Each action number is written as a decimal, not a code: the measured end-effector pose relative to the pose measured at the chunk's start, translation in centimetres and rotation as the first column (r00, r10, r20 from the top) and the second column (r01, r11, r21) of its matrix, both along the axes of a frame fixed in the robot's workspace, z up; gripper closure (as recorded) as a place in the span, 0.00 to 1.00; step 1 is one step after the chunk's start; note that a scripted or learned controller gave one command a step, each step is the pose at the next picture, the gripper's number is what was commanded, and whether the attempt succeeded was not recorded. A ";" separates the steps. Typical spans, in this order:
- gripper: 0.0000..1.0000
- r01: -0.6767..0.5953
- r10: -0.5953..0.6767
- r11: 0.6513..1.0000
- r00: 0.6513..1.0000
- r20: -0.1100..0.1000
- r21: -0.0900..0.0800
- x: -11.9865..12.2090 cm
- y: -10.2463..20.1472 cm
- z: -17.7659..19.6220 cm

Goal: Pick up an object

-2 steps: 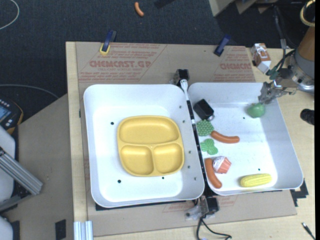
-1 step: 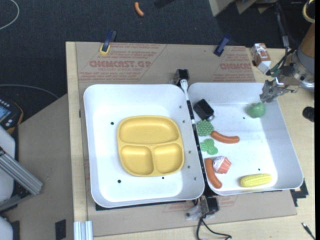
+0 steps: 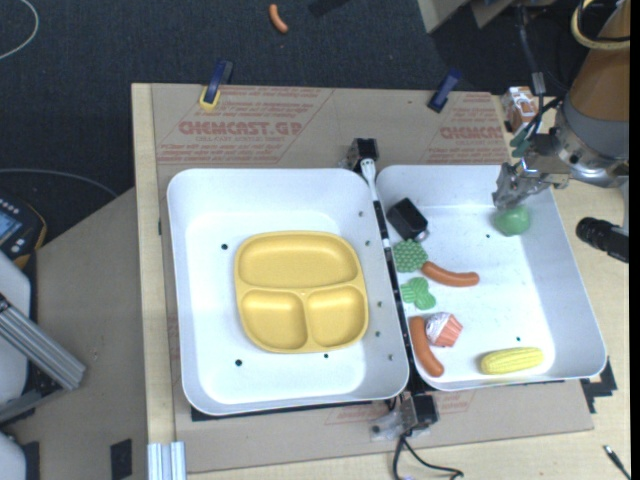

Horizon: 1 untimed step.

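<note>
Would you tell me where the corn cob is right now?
The corn cob lies in the right bin, near its front right corner, just right of the wrapped candy.

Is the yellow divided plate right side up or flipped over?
Right side up: the yellow divided plate in the left bin shows its three hollow compartments facing up.

both white bins [image 3: 200, 298] look like smooth, slightly glossy plastic. the yellow divided plate [image 3: 300, 290] in the left one is matt plastic. under the bins, the bench board [image 3: 300, 123] is brown printed cardboard or protective paper. beyond that board, the floor [image 3: 100, 38] is dark, rough carpet.
</note>
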<state>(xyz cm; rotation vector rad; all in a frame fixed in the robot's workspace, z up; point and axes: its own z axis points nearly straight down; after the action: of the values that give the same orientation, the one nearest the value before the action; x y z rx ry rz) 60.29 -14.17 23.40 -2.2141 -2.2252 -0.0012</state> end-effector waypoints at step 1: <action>1.00 -0.001 0.001 1.000 1.000 -0.001 0.001 -0.9 5.6 -0.2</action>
<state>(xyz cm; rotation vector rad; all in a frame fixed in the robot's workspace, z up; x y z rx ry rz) 59.38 -8.59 23.21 -2.2121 -2.2249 -0.0014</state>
